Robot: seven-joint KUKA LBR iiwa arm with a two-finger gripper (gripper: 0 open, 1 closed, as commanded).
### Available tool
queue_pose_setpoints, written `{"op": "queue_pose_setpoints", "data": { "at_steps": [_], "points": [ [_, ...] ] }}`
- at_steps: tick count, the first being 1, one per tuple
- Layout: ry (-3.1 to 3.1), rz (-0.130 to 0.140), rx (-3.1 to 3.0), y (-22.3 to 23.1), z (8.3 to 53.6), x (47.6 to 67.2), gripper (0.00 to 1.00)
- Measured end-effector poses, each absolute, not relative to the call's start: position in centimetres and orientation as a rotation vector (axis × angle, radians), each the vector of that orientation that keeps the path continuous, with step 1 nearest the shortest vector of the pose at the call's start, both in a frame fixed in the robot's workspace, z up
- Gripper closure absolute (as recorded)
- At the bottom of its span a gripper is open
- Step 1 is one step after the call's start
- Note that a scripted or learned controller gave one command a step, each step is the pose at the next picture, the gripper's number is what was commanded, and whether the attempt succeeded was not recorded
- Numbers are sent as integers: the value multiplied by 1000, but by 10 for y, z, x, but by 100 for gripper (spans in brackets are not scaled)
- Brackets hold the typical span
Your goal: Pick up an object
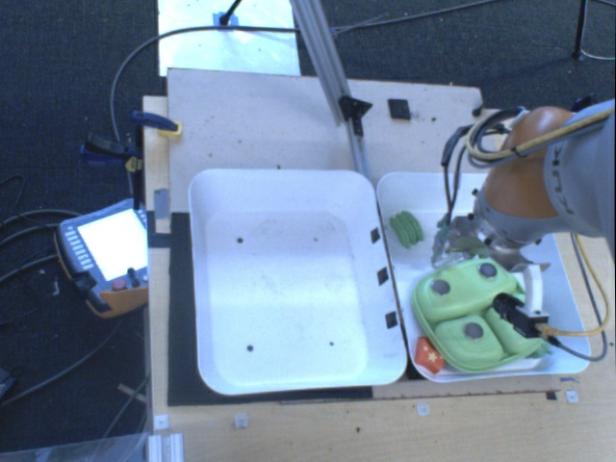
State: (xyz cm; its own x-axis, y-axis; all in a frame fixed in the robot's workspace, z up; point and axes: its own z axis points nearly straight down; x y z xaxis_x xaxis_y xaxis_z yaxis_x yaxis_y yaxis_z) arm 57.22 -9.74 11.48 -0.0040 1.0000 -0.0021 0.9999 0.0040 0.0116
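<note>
Green ridged object [406,227] lies in right bin [577,359].

Two bins side by side on the bench [289,114]: left bin [279,277] and right bin [404,186] touching along their inner walls. In the right bin, a small ribbed object [406,227] near the left wall toward the back, a large lobed object [467,311] toward the front, a small round object [428,356] at the front left corner, just beside it. Arm [539,176] reaching in from the right, above the right bin. Handheld pendant [104,253] left of the bench
</note>
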Motion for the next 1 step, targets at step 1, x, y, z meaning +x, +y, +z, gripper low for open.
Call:
{"op": "queue_pose_setpoints", "data": {
  "at_steps": [1],
  "points": [
    [2222, 7, 2212, -96, 179, 570, 100]
  ]
}}
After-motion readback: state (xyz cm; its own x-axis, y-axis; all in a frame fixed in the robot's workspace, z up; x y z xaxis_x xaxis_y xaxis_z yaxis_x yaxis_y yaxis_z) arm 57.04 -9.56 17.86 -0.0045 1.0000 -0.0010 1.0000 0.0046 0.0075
